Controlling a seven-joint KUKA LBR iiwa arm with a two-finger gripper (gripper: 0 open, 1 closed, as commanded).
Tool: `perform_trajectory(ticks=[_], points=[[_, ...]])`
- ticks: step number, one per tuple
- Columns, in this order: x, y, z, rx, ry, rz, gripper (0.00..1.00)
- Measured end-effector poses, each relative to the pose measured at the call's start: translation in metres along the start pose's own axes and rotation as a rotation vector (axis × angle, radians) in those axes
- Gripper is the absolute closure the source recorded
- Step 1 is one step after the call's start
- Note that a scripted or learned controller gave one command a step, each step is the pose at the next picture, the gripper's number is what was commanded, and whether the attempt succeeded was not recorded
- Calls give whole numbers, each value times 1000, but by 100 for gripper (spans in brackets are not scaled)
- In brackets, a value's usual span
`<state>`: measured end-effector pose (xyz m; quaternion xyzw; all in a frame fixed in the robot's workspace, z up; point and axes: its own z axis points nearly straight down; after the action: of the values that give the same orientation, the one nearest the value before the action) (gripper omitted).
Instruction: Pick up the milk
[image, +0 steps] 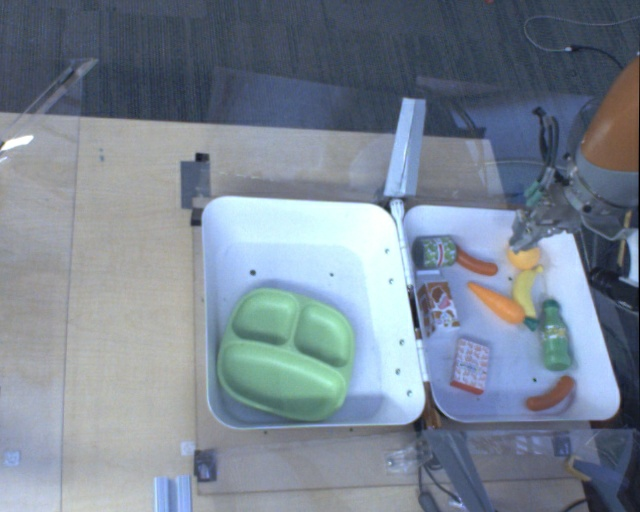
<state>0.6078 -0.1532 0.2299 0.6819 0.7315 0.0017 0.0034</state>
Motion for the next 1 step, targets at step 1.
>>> perform_trajectory(ticks=[1], points=[[-5,20,-63,2,0,382,100]])
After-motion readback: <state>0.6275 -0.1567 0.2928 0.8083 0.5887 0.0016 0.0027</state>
